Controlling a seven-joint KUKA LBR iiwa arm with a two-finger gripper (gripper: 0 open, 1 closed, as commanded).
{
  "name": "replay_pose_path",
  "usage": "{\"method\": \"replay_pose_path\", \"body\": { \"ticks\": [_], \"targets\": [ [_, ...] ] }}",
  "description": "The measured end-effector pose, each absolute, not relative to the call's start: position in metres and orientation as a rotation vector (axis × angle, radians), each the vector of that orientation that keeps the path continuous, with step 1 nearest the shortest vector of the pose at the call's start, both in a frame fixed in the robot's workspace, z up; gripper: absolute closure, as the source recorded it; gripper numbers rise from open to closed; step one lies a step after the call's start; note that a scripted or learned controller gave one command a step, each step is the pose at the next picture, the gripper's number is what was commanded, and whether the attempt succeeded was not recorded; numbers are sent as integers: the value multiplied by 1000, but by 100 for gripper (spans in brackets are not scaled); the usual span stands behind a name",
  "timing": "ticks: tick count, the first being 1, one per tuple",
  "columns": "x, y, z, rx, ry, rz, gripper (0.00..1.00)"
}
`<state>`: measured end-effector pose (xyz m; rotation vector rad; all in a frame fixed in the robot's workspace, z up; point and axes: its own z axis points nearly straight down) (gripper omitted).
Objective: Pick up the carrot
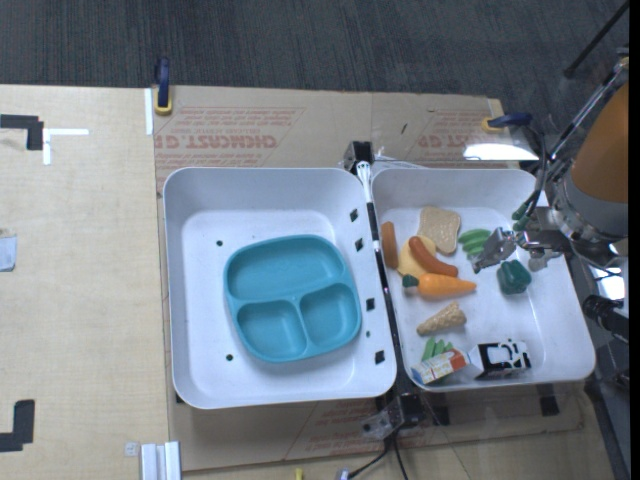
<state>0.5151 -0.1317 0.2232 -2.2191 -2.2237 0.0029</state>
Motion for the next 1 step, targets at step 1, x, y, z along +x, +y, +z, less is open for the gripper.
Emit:
{"method": "replay_pose_path", "body": {
  "ticks": [1],
  "targets": [
    [502,-92,136,-2283,-2155,3,0]
  ]
}}
